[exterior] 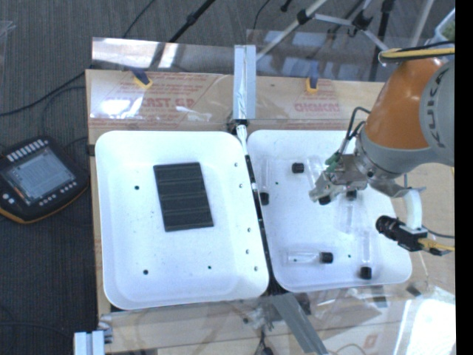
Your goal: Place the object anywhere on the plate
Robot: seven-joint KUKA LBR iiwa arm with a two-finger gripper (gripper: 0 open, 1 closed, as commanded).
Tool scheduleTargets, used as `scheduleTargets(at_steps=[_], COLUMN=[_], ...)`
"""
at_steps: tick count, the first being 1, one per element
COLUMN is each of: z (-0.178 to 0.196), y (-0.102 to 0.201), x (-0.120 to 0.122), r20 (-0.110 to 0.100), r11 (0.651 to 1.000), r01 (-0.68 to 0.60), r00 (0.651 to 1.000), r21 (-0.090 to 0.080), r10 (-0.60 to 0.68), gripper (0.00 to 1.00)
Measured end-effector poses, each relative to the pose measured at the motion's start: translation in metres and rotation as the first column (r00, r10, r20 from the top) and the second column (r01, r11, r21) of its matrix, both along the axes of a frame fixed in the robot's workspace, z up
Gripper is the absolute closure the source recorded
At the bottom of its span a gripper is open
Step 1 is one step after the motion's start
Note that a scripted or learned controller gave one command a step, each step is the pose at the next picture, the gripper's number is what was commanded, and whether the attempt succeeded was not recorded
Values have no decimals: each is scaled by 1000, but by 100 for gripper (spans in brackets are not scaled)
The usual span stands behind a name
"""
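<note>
The plate is a dark ribbed rectangle lying flat in the middle of the left bin. Several small clear vials with black caps lie in the right bin: one vial near the front, another vial at the front right, and a third vial under the wrist. A loose black cap sits toward the back. My gripper hangs low over the middle of the right bin, right of that cap and well away from the plate. Nothing shows between its tips.
The ridge where the two bins meet runs between the gripper and the plate, with a small black piece on it. A pendant controller lies on the floor to the left. A metal post stands behind the bins.
</note>
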State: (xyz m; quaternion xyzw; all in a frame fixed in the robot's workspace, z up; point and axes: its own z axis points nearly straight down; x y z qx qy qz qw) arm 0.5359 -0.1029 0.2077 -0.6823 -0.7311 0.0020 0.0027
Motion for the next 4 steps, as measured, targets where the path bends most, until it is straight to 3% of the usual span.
scheduleTargets(at_steps=[1, 2, 3, 4], z=[99, 69, 29, -28], y=[91, 183, 244, 316], x=[20, 18, -15, 10], r20=[2, -1, 0, -1], r11=[998, 995, 869, 822], r01=[65, -101, -495, -570], r00=[998, 995, 869, 822], r21=[-4, -3, 1, 1], r10=[-65, 101, 495, 570], gripper=[100, 100, 100, 100])
